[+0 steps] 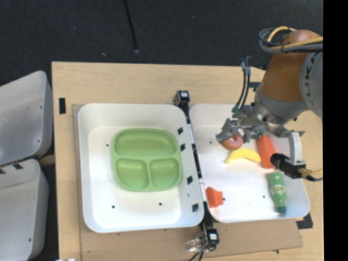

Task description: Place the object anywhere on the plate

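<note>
— Pincer [235, 136]?
— Low in the right bin [239, 208], at a reddish round fruit [234, 142]; grip state cannot be told. No long axis on the fruit.
— Arm [285, 80]?
— Enters from the right, wrist bent down.
— Surroundings?
— Banana [243, 156] just beside; carrot [266, 151] and bottle [277, 191] near. Plate [146, 159] in the left bin [98, 211].

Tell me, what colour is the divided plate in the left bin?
Light green: the three-compartment plastic plate, seen best in the overhead camera view.
</note>
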Robot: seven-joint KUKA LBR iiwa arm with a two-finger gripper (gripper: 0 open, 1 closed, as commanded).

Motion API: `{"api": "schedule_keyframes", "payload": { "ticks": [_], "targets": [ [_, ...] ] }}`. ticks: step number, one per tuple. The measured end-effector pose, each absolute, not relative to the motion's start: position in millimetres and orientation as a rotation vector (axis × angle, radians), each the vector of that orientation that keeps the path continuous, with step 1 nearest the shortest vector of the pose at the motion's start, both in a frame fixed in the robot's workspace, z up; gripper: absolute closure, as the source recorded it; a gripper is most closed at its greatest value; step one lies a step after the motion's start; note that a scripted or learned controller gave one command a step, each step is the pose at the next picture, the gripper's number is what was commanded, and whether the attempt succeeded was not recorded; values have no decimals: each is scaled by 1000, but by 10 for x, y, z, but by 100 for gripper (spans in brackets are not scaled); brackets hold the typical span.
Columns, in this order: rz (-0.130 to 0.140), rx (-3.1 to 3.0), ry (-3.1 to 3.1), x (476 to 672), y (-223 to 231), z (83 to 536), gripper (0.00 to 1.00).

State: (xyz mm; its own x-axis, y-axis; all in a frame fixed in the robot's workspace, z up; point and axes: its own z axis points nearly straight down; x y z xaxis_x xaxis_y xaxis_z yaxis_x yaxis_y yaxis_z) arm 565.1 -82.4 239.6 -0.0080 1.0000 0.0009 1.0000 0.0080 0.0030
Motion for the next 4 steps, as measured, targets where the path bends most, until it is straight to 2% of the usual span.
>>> {"api": "schedule_keyframes", "payload": {
  "ticks": [1, 2, 4],
  "targets": [
    [3, 2213, 2229, 5789, -261, 2328, 100],
    [4, 2213, 2228, 6074, 210, 2303, 100],
    [5, 2213, 2229, 6406, 1116, 2490, 100]
  ]
}}
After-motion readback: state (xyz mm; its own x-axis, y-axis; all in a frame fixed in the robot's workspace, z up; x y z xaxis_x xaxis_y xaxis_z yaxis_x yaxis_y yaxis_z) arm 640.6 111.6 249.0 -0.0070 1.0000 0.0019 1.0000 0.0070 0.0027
